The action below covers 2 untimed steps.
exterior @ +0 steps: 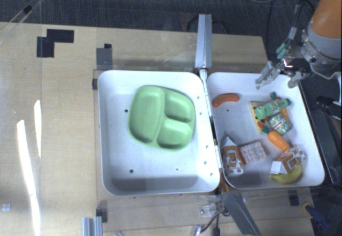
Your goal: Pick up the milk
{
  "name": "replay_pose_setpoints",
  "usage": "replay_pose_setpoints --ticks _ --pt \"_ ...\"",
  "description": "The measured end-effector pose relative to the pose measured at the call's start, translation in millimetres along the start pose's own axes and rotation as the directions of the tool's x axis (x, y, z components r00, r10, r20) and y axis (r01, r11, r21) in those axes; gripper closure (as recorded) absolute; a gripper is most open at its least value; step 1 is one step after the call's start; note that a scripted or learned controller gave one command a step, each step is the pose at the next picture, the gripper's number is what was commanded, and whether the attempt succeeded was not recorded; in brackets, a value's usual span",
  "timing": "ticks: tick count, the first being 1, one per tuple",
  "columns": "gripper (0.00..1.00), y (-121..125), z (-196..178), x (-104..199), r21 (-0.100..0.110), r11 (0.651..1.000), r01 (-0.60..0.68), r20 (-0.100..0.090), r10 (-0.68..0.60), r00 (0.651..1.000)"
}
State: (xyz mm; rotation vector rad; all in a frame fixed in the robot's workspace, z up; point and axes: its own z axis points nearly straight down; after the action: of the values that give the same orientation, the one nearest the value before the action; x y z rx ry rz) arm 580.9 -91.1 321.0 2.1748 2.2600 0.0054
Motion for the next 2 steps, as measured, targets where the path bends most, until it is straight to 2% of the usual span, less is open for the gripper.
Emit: replay_pose_setpoints --ticks 1,2 --pt "0.0 -61 127 70 0.005 0.991 0.134 -0.002 -0.134 0.991" --pt "0.0 -85 218 8 -0.016 0.969 0.248 0.007 -0.248 0.969"
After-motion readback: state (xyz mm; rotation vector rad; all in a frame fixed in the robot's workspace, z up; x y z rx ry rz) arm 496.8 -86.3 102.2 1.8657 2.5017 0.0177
